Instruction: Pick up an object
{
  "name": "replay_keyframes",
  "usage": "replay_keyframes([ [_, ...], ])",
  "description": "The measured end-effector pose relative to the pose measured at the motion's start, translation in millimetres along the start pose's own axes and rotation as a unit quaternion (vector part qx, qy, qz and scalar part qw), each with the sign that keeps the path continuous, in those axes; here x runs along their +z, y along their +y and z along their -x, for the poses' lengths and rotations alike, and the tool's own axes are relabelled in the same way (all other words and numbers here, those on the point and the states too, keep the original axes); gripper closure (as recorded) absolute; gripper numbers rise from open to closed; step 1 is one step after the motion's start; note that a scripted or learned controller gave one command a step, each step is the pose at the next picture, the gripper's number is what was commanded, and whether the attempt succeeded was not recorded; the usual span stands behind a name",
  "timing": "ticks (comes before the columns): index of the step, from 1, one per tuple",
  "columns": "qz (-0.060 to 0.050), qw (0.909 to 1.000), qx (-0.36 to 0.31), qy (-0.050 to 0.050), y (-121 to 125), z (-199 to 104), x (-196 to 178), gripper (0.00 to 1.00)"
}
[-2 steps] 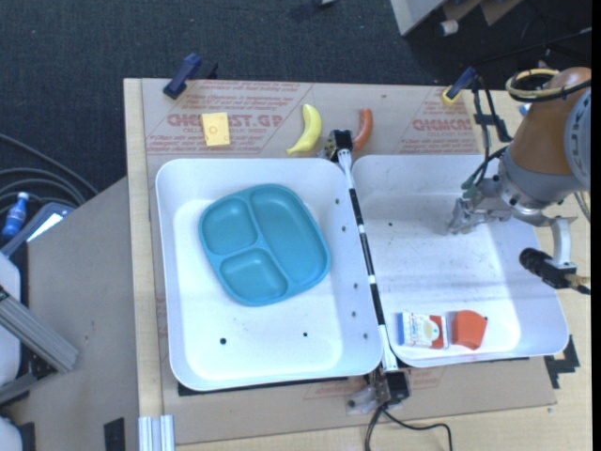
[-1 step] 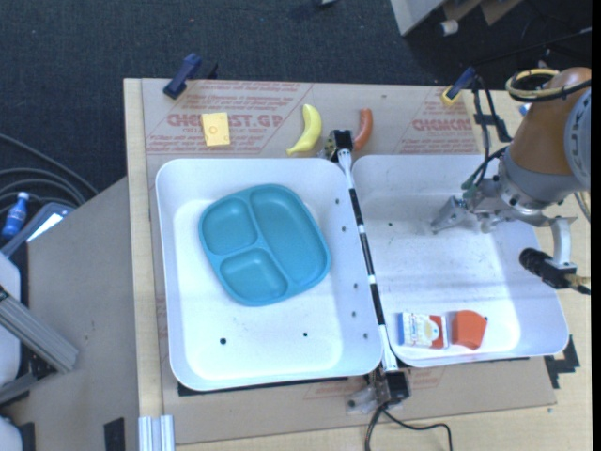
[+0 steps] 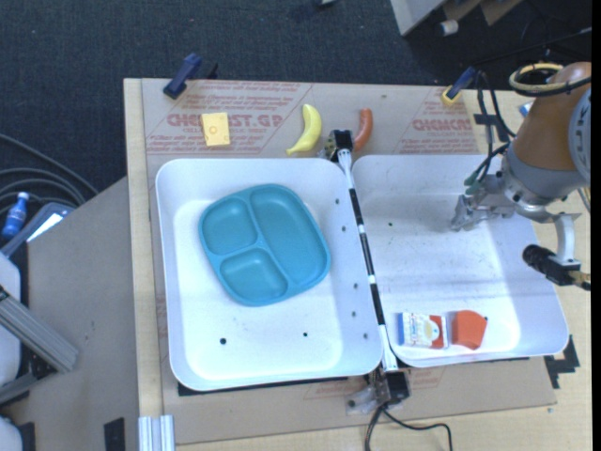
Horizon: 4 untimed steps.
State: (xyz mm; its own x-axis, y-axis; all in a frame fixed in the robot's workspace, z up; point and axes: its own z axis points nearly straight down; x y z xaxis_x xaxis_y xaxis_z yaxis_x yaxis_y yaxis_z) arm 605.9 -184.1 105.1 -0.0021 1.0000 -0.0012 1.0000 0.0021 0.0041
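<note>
1. The small carton (image 3: 422, 330) with an orange end lies flat in the right bin (image 3: 423, 252), close to its near wall. It is the one loose thing there for the arm to lift.
2. It looks light and boxy, probably thin card or toy plastic: stiff enough to pinch, though a hard squeeze could dent it. I would take it across the short width near the middle, as the flat faces may be slick.
3. The gripper (image 3: 467, 210) sits low over the far part of the right bin, well apart from the carton; whether its jaws are spread or pressed together I cannot tell.
4. Count: two bins, one carton, one blue divided plate (image 3: 265, 242) in the left bin (image 3: 188, 280).
5. Beyond the bins on the board: one banana (image 3: 306, 130), one orange sausage-like piece (image 3: 362, 129), one yellow block (image 3: 216, 130).
</note>
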Motion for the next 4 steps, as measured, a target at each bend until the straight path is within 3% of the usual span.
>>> replay_keyframes([
  [1,0.000,1.0000,0.000,0.000,0,0,0,0.00],
  [2,-0.002,1.0000,0.000,0.000,61,8,20,0.00],
  [3,0.000,1.0000,0.000,-0.001,62,8,9,1.00],
  [4,-0.001,1.0000,-0.001,-0.001,62,8,10,0.00],
])
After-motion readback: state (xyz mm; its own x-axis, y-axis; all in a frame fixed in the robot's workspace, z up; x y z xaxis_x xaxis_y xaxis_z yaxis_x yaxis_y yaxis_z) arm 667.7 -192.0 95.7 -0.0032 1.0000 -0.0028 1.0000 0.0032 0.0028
